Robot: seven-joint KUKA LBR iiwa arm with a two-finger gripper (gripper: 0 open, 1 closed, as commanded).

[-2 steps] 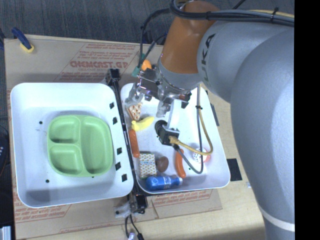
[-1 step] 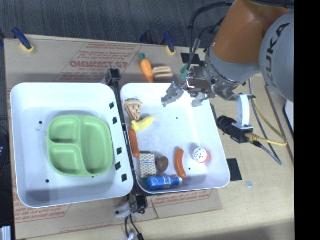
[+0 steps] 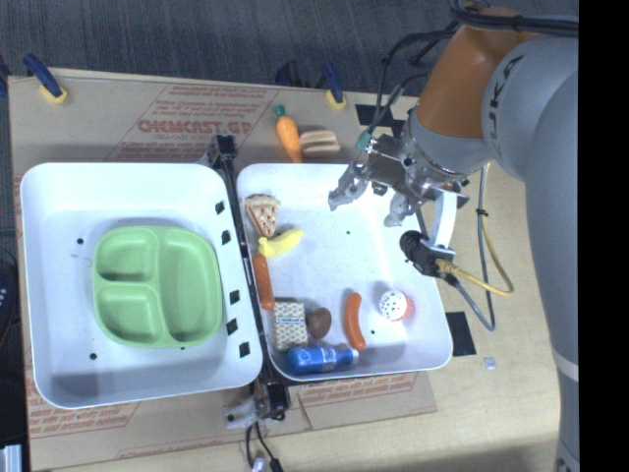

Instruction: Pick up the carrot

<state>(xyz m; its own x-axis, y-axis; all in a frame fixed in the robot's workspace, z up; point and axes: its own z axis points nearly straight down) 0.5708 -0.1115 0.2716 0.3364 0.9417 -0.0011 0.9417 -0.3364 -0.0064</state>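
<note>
Cardboard-covered bench [image 3: 177, 116]: carrot [image 3: 287, 136] lies outside the bins, untouched; gripper [image 3: 371, 202] hovers apart, jaws open and empty, grasp pending

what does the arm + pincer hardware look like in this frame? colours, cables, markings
Bulky grey arm with an orange band above the wrist and dark lettering on the grey shell. The pincer is silvery metal with two grey fingers. Black cables loop over the orange band; a yellow cable trails from a black fitting below the wrist.

Carrot outside the bins, open from above

A bread roll [image 3: 319, 144] touched the carrot [image 3: 288, 136] on its right; its left lay bare cardboard [image 3: 177, 116].
</note>
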